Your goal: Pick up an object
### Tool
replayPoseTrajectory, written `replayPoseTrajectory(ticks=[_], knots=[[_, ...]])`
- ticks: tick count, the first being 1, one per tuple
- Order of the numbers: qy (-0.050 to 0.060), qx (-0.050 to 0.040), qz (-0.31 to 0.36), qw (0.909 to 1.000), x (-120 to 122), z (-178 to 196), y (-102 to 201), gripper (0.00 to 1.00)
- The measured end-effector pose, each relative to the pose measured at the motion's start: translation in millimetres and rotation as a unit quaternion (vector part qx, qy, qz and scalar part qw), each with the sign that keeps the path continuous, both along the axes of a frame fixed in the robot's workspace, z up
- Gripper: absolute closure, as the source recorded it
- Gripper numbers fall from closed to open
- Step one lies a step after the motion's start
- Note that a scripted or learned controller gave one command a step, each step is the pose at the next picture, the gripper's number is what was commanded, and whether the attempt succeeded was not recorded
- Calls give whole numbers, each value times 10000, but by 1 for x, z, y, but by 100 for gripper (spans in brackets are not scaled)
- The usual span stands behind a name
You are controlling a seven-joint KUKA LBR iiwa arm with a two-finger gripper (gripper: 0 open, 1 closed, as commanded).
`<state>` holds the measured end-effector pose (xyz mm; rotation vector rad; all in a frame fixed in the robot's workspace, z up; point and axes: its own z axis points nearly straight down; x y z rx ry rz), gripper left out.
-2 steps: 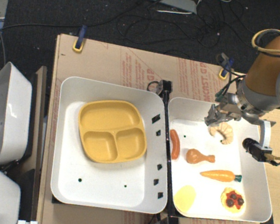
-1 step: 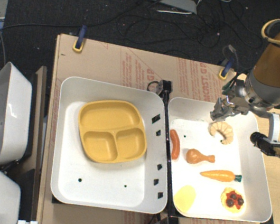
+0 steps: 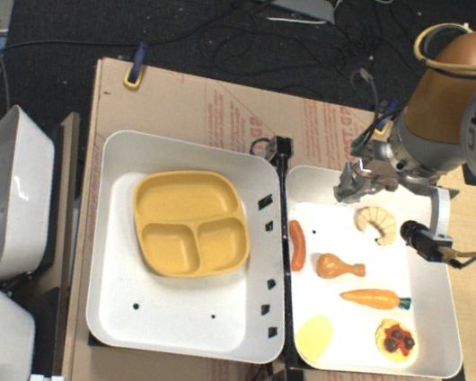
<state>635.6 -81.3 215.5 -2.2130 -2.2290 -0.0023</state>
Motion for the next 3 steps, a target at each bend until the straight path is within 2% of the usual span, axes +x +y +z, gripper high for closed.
replayPoseTrajectory(ticks=[2,3], knots=[[18,1,3,10000,-41,-8,107,100],[-2,2,8,10000,-47,7,159,100]])
